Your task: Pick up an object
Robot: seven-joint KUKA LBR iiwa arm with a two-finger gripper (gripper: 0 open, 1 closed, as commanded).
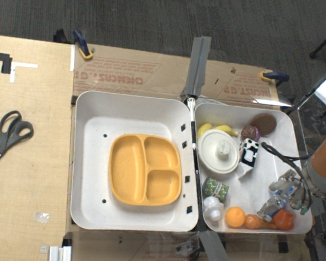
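While judging by size, starting with the bench (18, 199), pale wood, bearing scissors (5, 135) at far left. Next, two white bins side by side: left bin (85, 165) holding a yellow divided plate (146, 170), right bin (299, 140) crowded with small goods. Reaching in from the right, the arm (325, 163), orange band showing at the edge. Inside the right bin, from bigger to smaller: a white round lidded bowl (220, 151) toward the left wall, a brown ball (264, 123) in the far corner with a purple one (250, 132) beside it, a banana (217, 128) tucked behind the bowl, a black-and-white toy (248, 153) just right of the bowl, a green can (215, 189), a clear bottle (212, 210), then an orange (234, 216), a smaller orange piece (252, 222) and a red tomato (284, 219) along the near wall. Gripper (274, 205) low in the near right corner, tips touching or just above the tomato; how far apart, cannot tell, and nothing plainly held. Task likely at the reaching stage: closing, lifting and clearing the bin all left to do.
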